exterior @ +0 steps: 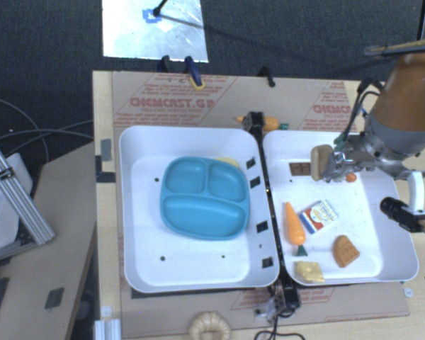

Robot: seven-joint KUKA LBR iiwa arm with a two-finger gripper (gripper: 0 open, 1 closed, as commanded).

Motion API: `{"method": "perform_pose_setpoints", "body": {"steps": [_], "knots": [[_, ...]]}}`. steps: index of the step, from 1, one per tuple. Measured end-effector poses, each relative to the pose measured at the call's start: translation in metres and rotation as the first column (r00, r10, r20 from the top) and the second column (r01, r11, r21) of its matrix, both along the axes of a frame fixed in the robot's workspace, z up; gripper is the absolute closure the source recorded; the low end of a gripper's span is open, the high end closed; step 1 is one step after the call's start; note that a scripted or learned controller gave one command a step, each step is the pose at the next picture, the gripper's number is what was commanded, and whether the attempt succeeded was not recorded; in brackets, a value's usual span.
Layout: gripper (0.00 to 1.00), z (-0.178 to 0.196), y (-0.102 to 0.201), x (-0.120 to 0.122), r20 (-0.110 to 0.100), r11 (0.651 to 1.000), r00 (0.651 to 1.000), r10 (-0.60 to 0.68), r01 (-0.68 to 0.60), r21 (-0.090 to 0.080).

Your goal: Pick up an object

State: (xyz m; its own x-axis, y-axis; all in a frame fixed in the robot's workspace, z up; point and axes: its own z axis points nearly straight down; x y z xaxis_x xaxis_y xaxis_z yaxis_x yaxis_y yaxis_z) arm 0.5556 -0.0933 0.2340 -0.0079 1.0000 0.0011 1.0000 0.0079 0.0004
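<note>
Carrot (295,224) lengthwise, green tip nearest.

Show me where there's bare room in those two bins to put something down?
Left bin: bare floor rings the blue tray, widest along the near and left sides. Right bin: a bare strip along the right wall. It's crowded around the carrot, card, bread and cheese, and under the gripper.

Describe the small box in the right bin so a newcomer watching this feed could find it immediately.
Start at the right white bin, the one without the blue divided plate. Near its middle, just right of the orange toy carrot, lies a small flat carton, tilted. It alone is white with red and blue printing; the toy bread slice and pale yellow wedge nearby are plain.
</note>
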Motion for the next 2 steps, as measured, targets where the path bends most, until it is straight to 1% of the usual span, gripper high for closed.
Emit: {"method": "perform_pose_setpoints", "body": {"steps": [1, 2], "knots": [[1.0, -0.014, 0.049, -0.019, -0.002, 1.0, 1.0, 0.001, -0.001, 0.001], [1.0, -0.019, 0.096, -0.037, -0.002, 1.0, 1.0, 0.001, -0.001, 0.001]]}}
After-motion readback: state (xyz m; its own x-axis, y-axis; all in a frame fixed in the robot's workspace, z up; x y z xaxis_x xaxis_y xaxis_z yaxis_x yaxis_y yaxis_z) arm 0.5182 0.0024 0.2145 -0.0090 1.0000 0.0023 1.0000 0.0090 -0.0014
